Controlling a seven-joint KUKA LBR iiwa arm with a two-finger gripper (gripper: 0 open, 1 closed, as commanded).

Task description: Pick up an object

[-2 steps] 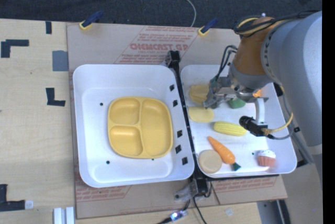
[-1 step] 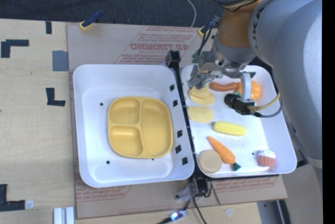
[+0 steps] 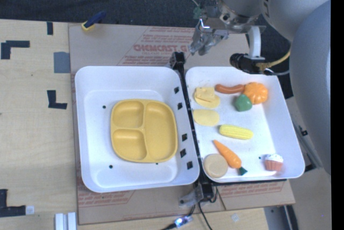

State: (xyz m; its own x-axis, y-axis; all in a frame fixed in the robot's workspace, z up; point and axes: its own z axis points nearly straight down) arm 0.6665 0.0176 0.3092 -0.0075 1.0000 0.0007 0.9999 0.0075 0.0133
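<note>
1. The gripper (image 3: 200, 47) hangs above the cardboard (image 3: 150, 49), just past the far edge of the two bins. Nothing is between its fingers. I cannot tell how far they are open, because they are small and blurry.
2. The toy foods lie in the right bin (image 3: 285, 132), nearer to the camera than the gripper. None of them touches the gripper.
3. Closest to the gripper are a yellow chip (image 3: 206, 96) and a sausage (image 3: 230, 88).
4. Beside the sausage sits an orange pumpkin (image 3: 257, 92), with a green pepper (image 3: 243, 103) touching it.
5. Below the chip is a pale yellow slice (image 3: 206, 117), then a corn cob (image 3: 236, 131), then a carrot (image 3: 228, 155).
6. A round cookie (image 3: 216, 165) lies at the near edge, next to the carrot. A cupcake (image 3: 273, 162) sits in the near right corner.
7. The left bin (image 3: 88, 116) has a yellow tray (image 3: 144, 130) with three parts.
8. The black clips (image 3: 178, 59) where the bins meet sit just under the gripper.
9. The big grey arm (image 3: 301, 3) covers the top right, and its top is cut off.
</note>
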